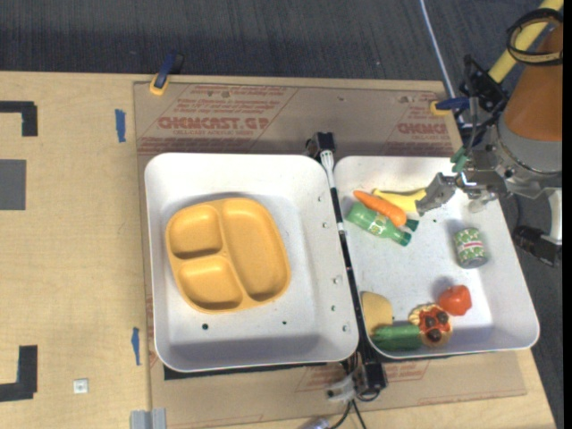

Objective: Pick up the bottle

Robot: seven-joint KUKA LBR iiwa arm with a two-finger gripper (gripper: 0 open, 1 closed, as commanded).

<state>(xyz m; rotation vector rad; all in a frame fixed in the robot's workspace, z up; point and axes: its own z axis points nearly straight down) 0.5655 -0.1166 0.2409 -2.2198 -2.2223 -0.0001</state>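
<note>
Bottle (379, 223) lies in right bin (518, 320), just left of end effector (433, 195).

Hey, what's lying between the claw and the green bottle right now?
In the camera view, a carrot and a banana lie between the claw and the green bottle.

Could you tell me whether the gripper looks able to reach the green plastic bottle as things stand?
Probably yes: the gripper hovers just right of the green plastic bottle, whose top is uncovered, though an orange carrot lies against it.
</note>
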